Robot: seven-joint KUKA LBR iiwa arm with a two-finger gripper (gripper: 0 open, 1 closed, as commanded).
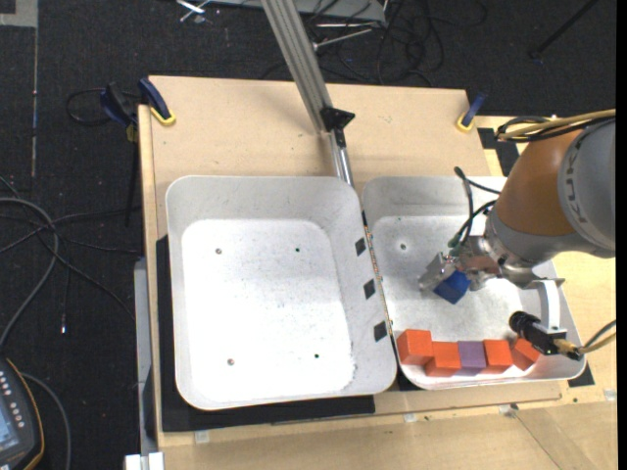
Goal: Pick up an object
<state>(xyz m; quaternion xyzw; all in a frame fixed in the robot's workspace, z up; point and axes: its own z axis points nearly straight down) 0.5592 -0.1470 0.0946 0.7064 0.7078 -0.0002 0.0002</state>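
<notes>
The arm (pixel 558 194) is reaching in from the right, over the right-hand bin (pixel 411 199), and the gripper (pixel 446 277) is down in the middle of it. There's a blue block (pixel 452 287) right at the tips, and from where I stand it looks pinched between the fingers, sitting tilted, one corner poking out below. So the gripper is closed narrow on that block, I'd say, though the metal fingers cover part of it.

Along the near wall of the same bin sits a row of blocks: an orange block (pixel 415 345) at the left end, a purple block (pixel 472 355) further along, more orange ones beside it. They're apart from the blue one, so nothing is crowding the grasp.

The left bin (pixel 196 204) sits just beside, doing nothing for now.

To do this well, I reckon the lift should go straight up and slowly. That block looks held on a slant, maybe near an edge, and a jerk could twist it loose. Keep the squeeze firm, no sideways swing until it's well above the bin wall. Watch the cable (pixel 468 204) looping by the wrist too; it shouldn't snag.
</notes>
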